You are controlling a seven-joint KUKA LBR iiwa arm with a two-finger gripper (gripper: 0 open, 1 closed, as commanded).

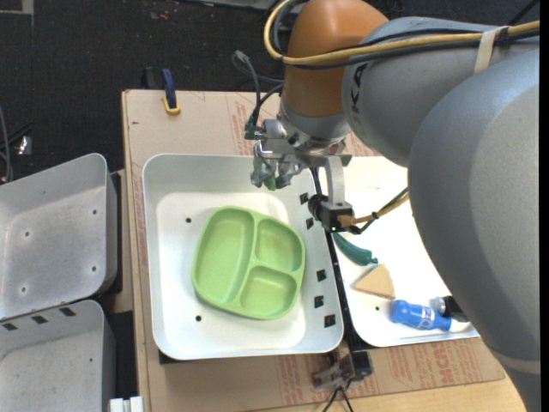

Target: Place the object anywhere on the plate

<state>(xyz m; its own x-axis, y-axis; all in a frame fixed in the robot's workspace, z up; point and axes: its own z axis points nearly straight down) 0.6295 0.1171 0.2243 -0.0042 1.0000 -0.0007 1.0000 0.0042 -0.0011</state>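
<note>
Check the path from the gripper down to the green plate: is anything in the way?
Nothing visible. The gripper hangs above the left bin's far edge, and the green plate lies bare just below it in the view.

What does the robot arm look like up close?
The arm is big, round and smooth grey, with a shiny orange band above its wrist. Yellowish cables loop around it. At the end sits a small metal gripper with thin wires.
</note>
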